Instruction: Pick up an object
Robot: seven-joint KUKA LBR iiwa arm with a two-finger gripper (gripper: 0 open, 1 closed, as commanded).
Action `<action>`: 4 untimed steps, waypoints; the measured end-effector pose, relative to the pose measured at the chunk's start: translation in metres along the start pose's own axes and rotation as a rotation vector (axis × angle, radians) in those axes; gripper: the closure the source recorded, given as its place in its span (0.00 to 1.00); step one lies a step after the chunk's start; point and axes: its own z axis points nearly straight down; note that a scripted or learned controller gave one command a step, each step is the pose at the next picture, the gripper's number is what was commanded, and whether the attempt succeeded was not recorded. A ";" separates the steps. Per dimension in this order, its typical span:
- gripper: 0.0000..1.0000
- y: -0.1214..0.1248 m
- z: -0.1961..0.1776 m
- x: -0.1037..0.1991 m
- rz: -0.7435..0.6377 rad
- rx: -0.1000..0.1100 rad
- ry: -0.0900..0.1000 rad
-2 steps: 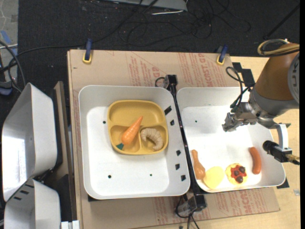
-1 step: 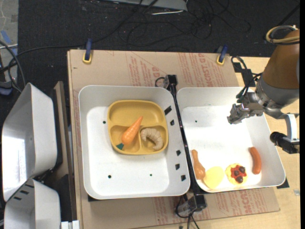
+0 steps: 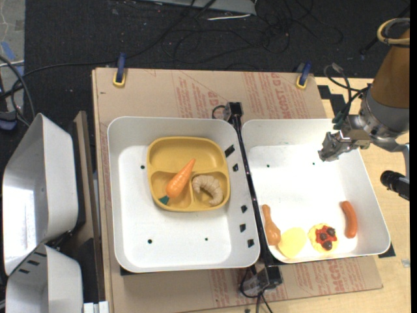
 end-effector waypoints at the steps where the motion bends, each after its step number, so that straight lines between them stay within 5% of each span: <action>1: 1.00 0.006 -0.007 0.051 -0.004 0.003 0.003; 4: 1.00 0.010 0.002 0.222 -0.005 0.004 0.003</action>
